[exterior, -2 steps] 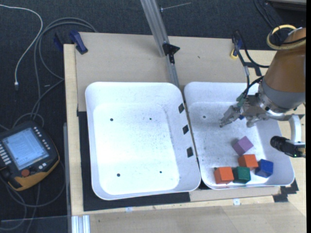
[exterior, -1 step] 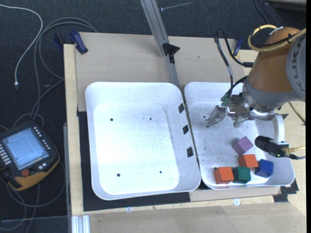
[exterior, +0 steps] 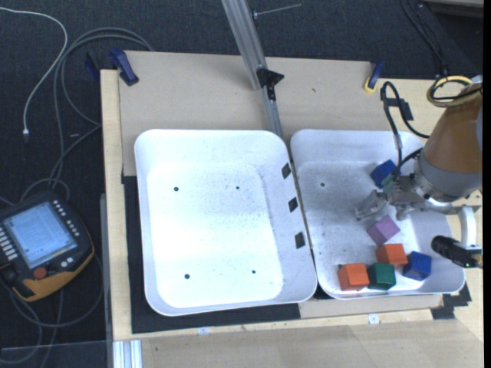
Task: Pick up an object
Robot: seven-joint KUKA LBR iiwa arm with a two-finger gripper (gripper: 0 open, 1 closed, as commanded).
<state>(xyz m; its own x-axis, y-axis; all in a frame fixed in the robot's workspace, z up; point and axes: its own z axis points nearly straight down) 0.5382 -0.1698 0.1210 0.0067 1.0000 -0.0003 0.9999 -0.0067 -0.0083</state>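
Observation:
My gripper hangs over the middle of the right bin, with the arm coming in from the right. Its fingers stand open with nothing between them. A purple block lies just below the gripper, close to the fingertips. A blue block sits just behind the gripper. Along the bin's front edge lie an orange block, a green block, a second orange block and a second blue block.
The left bin adjoins the right one, joined by black clips. A slanted metal rail rises behind the bins. A black cable runs to the wrist. A teach pendant lies left of the bench.

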